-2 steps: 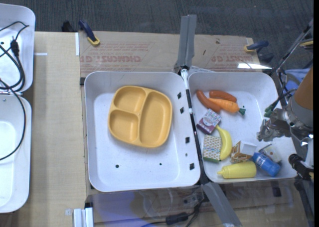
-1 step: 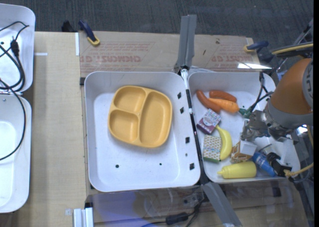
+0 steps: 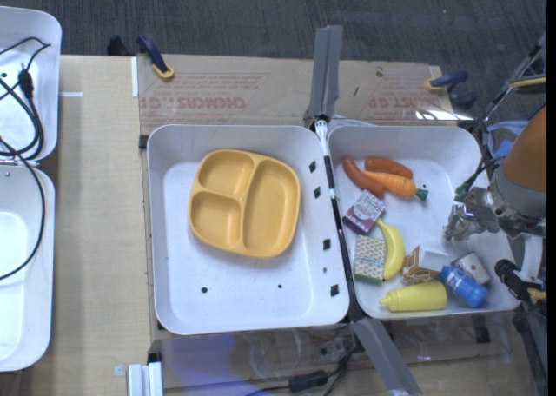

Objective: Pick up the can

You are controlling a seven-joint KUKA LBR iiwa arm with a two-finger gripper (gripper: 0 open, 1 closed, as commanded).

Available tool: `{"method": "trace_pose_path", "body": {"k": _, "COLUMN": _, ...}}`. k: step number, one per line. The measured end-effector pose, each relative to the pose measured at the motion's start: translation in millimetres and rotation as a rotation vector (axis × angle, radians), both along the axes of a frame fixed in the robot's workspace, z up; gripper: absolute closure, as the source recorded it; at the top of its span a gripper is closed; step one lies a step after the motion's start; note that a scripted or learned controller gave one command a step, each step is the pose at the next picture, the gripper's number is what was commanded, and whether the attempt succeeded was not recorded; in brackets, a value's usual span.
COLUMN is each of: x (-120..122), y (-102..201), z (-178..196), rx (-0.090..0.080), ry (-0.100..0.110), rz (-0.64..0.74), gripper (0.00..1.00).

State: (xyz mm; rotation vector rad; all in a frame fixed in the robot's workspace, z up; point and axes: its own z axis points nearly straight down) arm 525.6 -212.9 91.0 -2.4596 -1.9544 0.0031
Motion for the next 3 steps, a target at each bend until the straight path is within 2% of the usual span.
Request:
{"method": "trace_pose_path", "body": {"k": 1, "x": 126, "y": 27, "z": 1, "rx": -0.001, "ry": -0.001, "rz": 0.006, "gripper": 0.00}}
{"method": "trace_pose_path", "body": {"k": 2, "x": 134, "y": -3, "z": 2, "rx": -0.001, "ry": -0.002, "rz": -0.157, "gripper": 0.00}}
{"method": "trace_pose_path", "body": {"k": 3, "x": 134, "y": -1, "z": 1, "rx": -0.001, "ry": 0.000, "rz": -0.256, "gripper": 0.00}}
